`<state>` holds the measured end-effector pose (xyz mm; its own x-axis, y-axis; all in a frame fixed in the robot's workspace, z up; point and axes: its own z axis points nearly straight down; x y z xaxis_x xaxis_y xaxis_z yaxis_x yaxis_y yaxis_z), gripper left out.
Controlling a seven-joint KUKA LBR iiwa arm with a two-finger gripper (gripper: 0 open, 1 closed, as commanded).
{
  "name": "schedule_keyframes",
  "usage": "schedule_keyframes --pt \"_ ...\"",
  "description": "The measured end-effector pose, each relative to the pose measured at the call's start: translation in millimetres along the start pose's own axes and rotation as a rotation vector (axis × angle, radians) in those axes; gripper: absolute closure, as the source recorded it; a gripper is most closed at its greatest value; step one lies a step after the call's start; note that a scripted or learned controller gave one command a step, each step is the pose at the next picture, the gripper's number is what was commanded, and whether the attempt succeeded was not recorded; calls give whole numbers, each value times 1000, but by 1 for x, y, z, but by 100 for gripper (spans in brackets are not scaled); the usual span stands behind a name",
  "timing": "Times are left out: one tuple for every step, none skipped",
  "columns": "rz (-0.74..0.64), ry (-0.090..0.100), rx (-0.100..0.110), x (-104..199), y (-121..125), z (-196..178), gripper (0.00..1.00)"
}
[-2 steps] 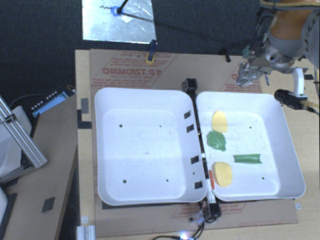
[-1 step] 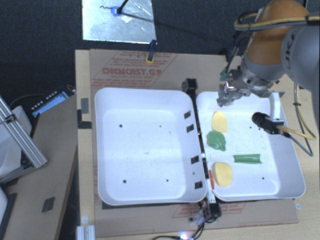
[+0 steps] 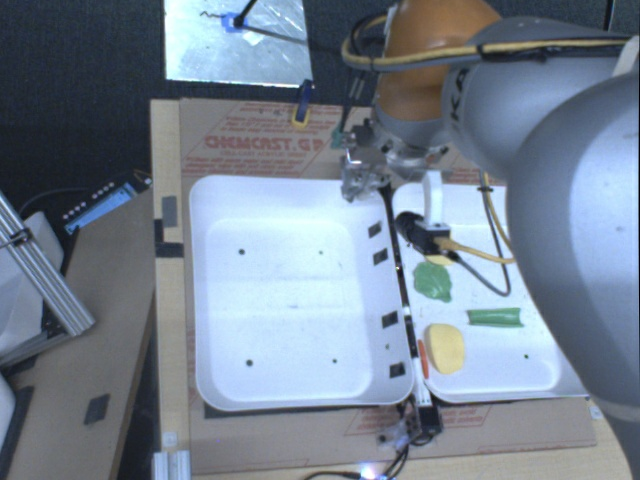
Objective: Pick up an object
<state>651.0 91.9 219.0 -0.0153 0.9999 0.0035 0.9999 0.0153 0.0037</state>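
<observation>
Jaws (image 3: 356,183): mine, hung at the far rim of the left bin (image 3: 215,268), near the divider between the two bins. Whether they stood apart or together, I could not tell; nothing showed between them.

Arm (image 3: 540,118): grey, orange band above the wrist, reaching in from the right over the right bin (image 3: 500,373).

Green piece (image 3: 434,282): flat, irregular, lying in the right bin near the divider, well apart from my jaws and nearer the camera.

Green bar (image 3: 494,317): narrow, lying crosswise in the right bin, just beyond the green piece to the right.

Yellow piece (image 3: 446,349): rounded, lying near the front of the right bin, the farthest of the three from my jaws.

Orange stick (image 3: 424,356): thin, lying along the divider beside the yellow piece.

Desk (image 3: 250,133): cardboard sheet with red print under both bins.
</observation>
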Motion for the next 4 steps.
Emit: schedule_keyframes --pt "3 1 -3 98 4 -41 100" --pt "16 -2 -10 58 21 -149 100" --pt "5 1 3 148 -14 -145 100" --pt "9 4 -14 143 -70 -313 100"
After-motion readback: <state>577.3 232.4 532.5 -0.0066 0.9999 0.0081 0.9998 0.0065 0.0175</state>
